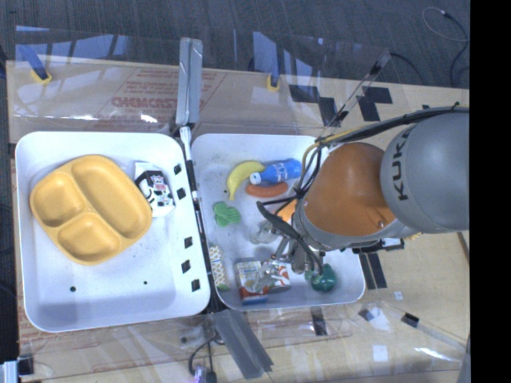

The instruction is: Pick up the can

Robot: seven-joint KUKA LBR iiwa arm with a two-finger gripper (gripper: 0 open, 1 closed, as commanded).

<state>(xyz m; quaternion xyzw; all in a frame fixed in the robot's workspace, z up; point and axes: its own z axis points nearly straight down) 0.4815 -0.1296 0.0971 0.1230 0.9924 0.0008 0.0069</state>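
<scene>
The can [259,280], with a red, white and silver label, lies on its side near the front wall of the right bin [209,214]. My gripper [291,255] hangs low over that bin, just right of and slightly behind the can, close to its right end. The orange band of the arm [347,190] hides the bin's right part. Nothing shows between the gripper and the can that tells of a hold.
The right bin also holds a yellow banana [242,175], a blue bottle [279,170], an orange piece [266,189], a small green object [226,213] and a dark green object [323,278]. In the left bin lie a yellow divided tray [89,207] and a white-and-black item [156,187].
</scene>
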